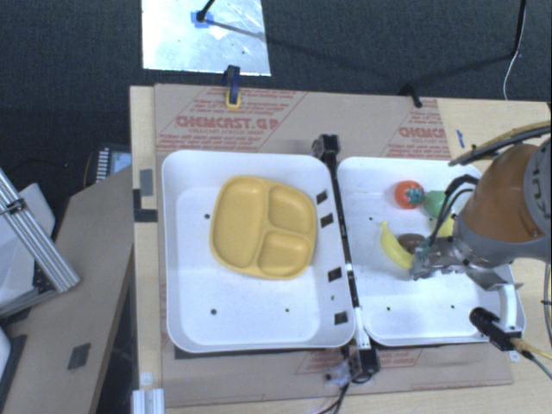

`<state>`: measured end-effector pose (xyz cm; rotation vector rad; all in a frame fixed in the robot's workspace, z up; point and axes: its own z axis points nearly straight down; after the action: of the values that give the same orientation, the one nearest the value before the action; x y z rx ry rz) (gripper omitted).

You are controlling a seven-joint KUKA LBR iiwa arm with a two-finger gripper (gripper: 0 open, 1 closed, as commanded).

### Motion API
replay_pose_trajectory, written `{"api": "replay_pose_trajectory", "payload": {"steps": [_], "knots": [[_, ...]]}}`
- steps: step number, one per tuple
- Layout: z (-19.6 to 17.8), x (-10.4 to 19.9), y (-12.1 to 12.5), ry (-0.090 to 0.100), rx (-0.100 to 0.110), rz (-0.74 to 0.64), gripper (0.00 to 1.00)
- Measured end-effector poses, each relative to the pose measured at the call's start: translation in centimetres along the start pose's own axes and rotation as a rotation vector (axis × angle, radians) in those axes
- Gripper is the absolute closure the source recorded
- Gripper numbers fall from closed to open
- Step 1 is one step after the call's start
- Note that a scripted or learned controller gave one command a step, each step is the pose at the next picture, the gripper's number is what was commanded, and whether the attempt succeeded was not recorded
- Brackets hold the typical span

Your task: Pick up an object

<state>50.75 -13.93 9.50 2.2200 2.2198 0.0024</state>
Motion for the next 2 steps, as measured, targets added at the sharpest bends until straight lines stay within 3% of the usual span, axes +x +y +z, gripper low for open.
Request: {"api": "replay_pose_trajectory", "payload": {"steps": [2], "knots": [[-10.9, -1.0, 1.0, -0.002, -0.005, -0.004, 1.0]]}}
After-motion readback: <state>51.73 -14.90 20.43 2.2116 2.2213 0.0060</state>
